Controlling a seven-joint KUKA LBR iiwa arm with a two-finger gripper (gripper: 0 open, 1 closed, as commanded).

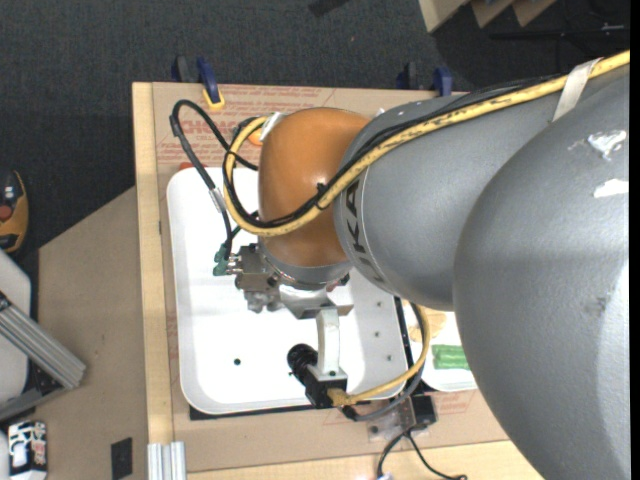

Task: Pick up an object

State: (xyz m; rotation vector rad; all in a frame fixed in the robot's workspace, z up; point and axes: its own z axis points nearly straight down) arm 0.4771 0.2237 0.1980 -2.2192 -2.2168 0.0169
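my arm [480, 198] comes in from the right and bends down over the left bin [200, 308], with my claw [262, 288] low above the middle of its white floor. my own wrist covers it from above, so i cannot tell whether the claw is wide, narrow or closed on something.

the bare floor of the left bin that i can see, to the left and on the near side of the claw, carries just one small dark speck [237, 361], too small for me to name. what lies straight under the wrist is hidden.

the things i can make out are in the right bin [450, 378], peeking past my arm at its near end: a green and white packet [452, 356] and, just beyond it, a yellowish thing [437, 320]. both are well apart from the claw and lie flat in their bin on the bench [150, 268].

my judgement: the pick is not shown as done. i am at the reach or the grasp. closing on something, lifting, and seeing it come up are all left.
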